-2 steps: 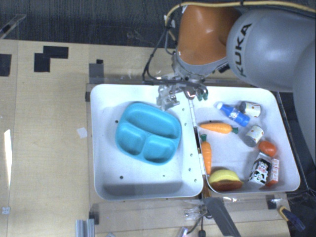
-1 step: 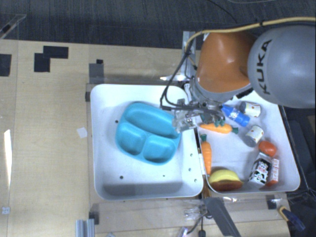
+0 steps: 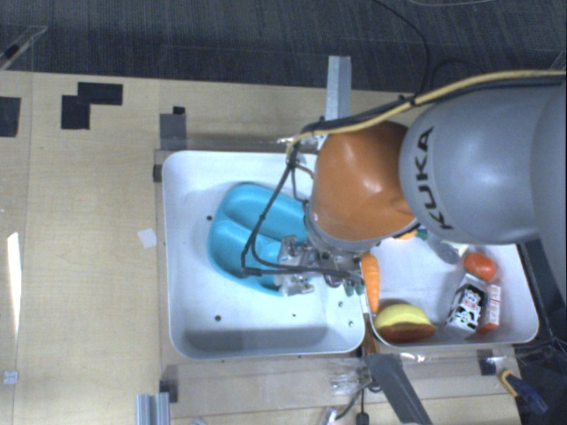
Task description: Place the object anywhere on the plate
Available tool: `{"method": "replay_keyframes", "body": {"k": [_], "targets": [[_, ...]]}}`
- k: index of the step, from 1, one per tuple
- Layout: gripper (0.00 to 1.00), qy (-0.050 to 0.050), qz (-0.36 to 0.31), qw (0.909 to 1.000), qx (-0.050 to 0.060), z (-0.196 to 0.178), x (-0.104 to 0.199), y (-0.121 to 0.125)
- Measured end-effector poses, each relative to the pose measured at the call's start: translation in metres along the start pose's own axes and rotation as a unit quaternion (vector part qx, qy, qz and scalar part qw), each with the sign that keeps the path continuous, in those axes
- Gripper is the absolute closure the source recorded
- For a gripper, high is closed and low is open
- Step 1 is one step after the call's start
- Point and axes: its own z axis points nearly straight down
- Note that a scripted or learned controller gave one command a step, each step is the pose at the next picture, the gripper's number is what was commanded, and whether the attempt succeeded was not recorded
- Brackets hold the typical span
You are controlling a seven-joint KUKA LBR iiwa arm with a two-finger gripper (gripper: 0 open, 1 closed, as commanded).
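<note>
The hand [image 3: 299, 268] hovers at the blue plate's [image 3: 237, 228] right edge in the left bin [image 3: 182, 264] — grip state unclear (arm hides it). A carrot [image 3: 371, 280] lies in the right bin [image 3: 523, 312].

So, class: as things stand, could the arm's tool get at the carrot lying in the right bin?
Probably yes. The carrot lies uncovered at the right bin's left edge, just beside the tool, which hangs over the blue plate in the left bin. Only the low wall between bins separates them.
</note>
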Motion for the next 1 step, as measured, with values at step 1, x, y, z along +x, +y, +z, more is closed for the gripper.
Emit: {"method": "replay_keyframes", "body": {"k": [1], "targets": [[0.0, 0.0, 0.0, 1.0, 0.0, -0.0001, -0.0001, -0.0001]]}}
